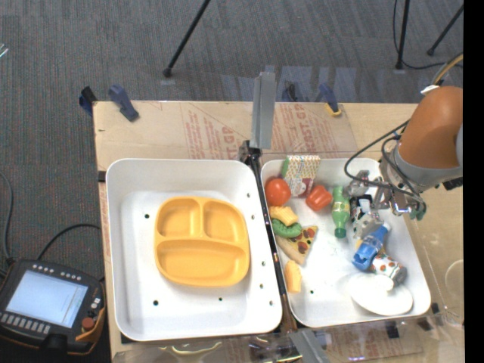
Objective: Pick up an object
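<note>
Two shallow white plastic bins sit side by side. The left bin (121, 203) holds a yellow, glossy three-compartment tray (203, 240), and the right bin (318, 308) holds the clutter of candidates.

Nearest in the right bin lies a flat white disc-shaped plate (382, 295), touched by a small speckled cup-like piece (387, 267). Just behind is a blue-and-white moulded plastic toy (368, 249), lying tilted. To the left are a yellow wedge (293, 277) and a triangular toy pizza slice (300, 242).

The gripper (368, 216) hangs directly over the blue toy's far end, with a slim green plastic bottle (340, 212) just beside it. Whether it is closed on anything cannot be told from here.

Farther back are a round red tomato (277, 191), a red pepper-like piece (318, 197) and a patterned cardboard carton (302, 171).

The blue toy looks the likely target. A good grasp would probably centre on its narrower body and descend squarely. It should also stay clear of the bottle, since smooth hard plastic may slip or roll under an off-centre pinch.
</note>
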You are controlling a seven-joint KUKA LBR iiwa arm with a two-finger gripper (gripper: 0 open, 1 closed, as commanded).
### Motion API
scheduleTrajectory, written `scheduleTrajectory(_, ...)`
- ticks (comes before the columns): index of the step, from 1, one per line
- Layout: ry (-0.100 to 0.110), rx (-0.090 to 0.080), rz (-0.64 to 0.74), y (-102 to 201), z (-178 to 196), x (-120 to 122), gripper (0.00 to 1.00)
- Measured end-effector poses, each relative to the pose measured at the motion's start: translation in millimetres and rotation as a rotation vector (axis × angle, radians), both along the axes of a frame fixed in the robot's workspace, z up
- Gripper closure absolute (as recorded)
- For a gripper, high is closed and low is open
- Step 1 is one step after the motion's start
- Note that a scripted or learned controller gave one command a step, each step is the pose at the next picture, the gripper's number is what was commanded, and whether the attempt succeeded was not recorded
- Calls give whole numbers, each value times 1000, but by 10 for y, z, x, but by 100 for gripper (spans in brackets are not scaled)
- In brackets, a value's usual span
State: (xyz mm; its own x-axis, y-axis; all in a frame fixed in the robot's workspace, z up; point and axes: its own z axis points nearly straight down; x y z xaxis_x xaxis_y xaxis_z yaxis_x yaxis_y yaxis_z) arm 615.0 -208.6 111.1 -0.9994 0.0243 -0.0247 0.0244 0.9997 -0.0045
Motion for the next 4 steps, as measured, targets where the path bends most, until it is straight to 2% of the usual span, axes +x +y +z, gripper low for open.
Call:
scheduleTrajectory(1, -3, 0, -17, -29, -94, 97, 0)
scheduleTrajectory(2, 16, 6, 29, 491, -205, 290, 0)
scheduleTrajectory(3, 23, 18, -51, 114, -228, -135, 0)
scheduleTrajectory(4, 20, 18, -34, 78, -229, -634, 0)
